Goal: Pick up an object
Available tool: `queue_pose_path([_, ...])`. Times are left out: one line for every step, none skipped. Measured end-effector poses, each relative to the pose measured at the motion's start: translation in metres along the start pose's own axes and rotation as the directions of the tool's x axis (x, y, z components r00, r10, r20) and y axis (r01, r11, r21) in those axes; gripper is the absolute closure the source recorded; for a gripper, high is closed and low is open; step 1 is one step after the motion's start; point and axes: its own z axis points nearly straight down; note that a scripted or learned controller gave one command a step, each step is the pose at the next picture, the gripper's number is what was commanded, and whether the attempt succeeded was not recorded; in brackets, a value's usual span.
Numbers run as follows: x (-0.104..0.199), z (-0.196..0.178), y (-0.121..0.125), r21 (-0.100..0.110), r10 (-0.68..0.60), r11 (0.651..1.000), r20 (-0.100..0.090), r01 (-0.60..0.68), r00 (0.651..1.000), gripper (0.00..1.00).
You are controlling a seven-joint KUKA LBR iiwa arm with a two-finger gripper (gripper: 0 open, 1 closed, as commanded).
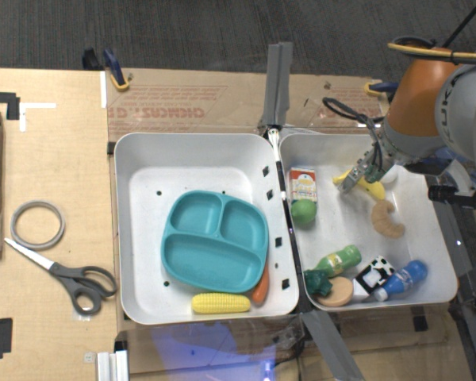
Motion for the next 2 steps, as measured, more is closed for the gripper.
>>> queue_pose_path([0.057,-0.1,0.063,-0.001,-0.067,0.998,0.0,0.067,0.998,1.0])
queue_pose_path([0.208,-0.1,0.059,0.001,-0.265,0.964,-0.003,0.265,0.964,1.0])
